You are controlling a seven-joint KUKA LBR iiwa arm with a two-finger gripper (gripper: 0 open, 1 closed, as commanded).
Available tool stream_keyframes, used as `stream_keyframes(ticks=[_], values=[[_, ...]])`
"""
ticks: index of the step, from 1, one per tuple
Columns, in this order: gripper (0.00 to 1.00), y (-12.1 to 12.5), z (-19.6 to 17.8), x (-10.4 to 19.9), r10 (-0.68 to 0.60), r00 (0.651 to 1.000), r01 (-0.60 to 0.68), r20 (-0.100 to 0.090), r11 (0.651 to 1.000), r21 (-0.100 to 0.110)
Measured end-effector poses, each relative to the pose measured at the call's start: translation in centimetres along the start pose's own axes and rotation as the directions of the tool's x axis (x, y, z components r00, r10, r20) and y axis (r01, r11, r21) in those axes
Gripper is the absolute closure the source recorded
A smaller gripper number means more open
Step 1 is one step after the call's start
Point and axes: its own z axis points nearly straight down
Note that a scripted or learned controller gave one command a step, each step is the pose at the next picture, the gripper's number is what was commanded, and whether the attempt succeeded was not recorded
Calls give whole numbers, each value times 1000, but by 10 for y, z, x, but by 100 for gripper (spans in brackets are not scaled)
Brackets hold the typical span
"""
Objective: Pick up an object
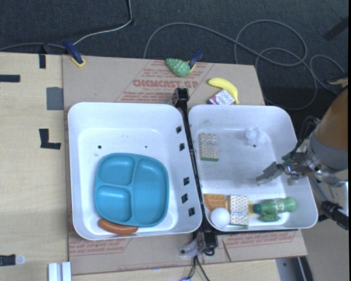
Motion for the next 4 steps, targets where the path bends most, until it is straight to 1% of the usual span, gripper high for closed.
stream_keyframes(ticks=[1,2,3,4], values=[[0,26,83,48,-3,1000,3,-2,1000,-4],[0,2,69,87,-2,1000,2,-2,1000,0],[0,1,61,-32,0,1000,0,0,1000,-2],[0,90,-11,39,-4,1000,4,-2,1000,-5]])
